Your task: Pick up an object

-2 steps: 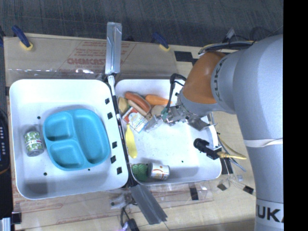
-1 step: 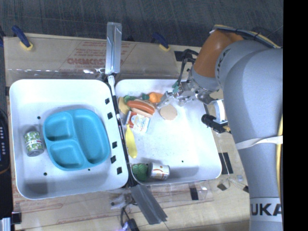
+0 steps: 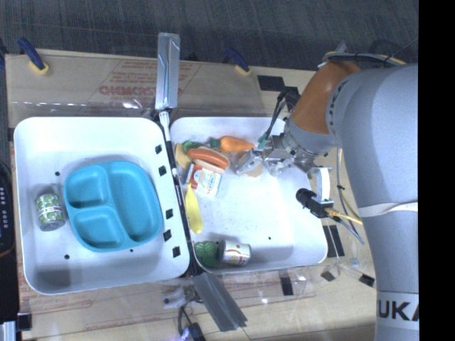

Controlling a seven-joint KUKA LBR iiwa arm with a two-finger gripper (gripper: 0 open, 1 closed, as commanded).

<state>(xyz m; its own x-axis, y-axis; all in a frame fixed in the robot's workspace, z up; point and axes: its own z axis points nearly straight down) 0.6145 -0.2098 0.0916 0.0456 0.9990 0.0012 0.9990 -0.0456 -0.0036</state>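
Observation:
My gripper [image 3: 254, 163] is low in the back part of the right bin [image 3: 284, 219], just below the right end of an orange carrot [image 3: 236, 144] and right of a red sausage in a bun [image 3: 207, 158]. A white packet with red print [image 3: 207, 182] lies left of it, and a yellow banana [image 3: 193, 210] rests along the bin's left wall. At the front wall a silver can [image 3: 234, 253] lies on its side beside a dark green item [image 3: 207, 253]. I see nothing held by the gripper.
The left bin [image 3: 28, 148] holds a blue divided plate [image 3: 111, 204] and a small green-labelled can [image 3: 50, 209] at its left side. A metal clamp bar [image 3: 167, 69] stands at the back between the bins. The grey arm [image 3: 377, 141] covers the right bin's right edge.

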